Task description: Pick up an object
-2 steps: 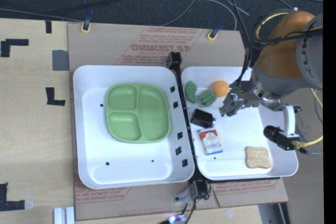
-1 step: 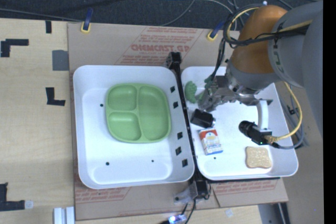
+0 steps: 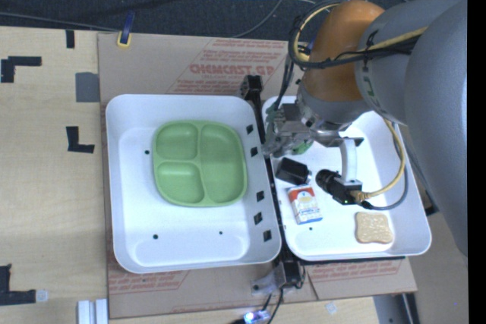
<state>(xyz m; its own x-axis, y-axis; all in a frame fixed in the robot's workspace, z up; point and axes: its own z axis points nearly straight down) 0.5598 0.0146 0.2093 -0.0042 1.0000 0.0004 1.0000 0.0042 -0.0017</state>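
Green divided plate (image 3: pixel 200 164) in left bin (image 3: pixel 121 163), cardboard sheet (image 3: pixel 228 64) beneath

One fixed camera looks down at a slant on my desk (image 3: pixel 45 163), taking in both bins (image 3: pixel 121 186) from fairly near; my arm (image 3: pixel 425 72) enters from its right

A green divided plate (image 3: pixel 200 164) lies mid-way in the left bin (image 3: pixel 121 186). In the right bin (image 3: pixel 414 228), the gripper (image 3: pixel 287 139) hangs at the rear left corner, above a black block (image 3: pixel 292 170), a red-and-white packet (image 3: pixel 305 205) and a tan biscuit (image 3: pixel 373 228) near the front edge.
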